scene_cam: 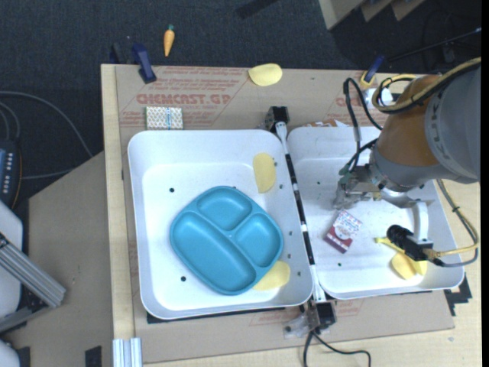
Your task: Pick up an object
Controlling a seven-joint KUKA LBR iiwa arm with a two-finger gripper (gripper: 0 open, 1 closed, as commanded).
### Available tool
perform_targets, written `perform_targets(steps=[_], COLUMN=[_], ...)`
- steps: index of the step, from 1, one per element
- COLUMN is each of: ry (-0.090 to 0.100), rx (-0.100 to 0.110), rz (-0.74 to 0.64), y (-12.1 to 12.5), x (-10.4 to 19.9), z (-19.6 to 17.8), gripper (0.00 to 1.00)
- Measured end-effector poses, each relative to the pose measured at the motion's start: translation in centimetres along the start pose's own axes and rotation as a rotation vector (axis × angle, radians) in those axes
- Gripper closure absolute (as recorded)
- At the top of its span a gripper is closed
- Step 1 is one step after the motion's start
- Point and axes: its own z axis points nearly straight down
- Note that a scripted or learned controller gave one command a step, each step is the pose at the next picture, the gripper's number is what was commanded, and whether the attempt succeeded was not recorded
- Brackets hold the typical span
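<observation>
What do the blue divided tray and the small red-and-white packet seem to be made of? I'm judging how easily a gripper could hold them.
The blue divided tray looks like moulded plastic: uniform colour, rounded compartment ridges, a soft sheen. The small red-and-white packet looks like printed card or foil wrap, flat with sharp edges; which one is too small to tell.

The end effector (pixel 353 191) hangs in the right bin (pixel 321 147); a small packet (pixel 343 231) lies just before it, the divided tray (pixel 225 238) well left.
</observation>
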Motion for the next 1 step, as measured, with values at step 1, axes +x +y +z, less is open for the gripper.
perform_targets(steps=[1], ry=[0.000], rx=[0.001], rz=[0.001], y=[-0.02], x=[0.00], z=[0.03], gripper=[0.00])
